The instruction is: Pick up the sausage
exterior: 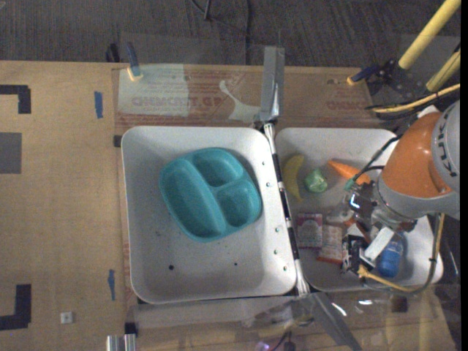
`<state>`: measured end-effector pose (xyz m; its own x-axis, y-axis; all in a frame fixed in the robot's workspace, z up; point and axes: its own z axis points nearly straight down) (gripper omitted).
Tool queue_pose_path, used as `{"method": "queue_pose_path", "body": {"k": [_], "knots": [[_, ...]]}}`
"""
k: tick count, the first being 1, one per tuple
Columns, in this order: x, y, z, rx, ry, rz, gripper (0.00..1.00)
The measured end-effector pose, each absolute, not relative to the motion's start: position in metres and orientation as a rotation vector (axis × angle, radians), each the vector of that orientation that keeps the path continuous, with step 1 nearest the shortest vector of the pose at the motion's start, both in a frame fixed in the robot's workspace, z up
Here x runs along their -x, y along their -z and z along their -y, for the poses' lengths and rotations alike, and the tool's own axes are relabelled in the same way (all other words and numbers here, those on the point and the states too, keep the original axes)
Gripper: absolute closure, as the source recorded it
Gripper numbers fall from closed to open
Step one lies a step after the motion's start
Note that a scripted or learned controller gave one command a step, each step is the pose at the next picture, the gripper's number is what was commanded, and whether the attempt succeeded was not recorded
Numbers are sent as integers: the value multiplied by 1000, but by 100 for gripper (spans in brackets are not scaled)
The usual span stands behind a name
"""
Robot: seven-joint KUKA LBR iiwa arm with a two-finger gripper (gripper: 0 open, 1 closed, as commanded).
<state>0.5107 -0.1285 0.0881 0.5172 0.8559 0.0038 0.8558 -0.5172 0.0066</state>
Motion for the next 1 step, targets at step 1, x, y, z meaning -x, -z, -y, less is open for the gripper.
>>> {"method": "queue_pose_path", "body": {"k": [1], "knots": [[-511,-98,131,-2732,-9,-1532,100]]}}
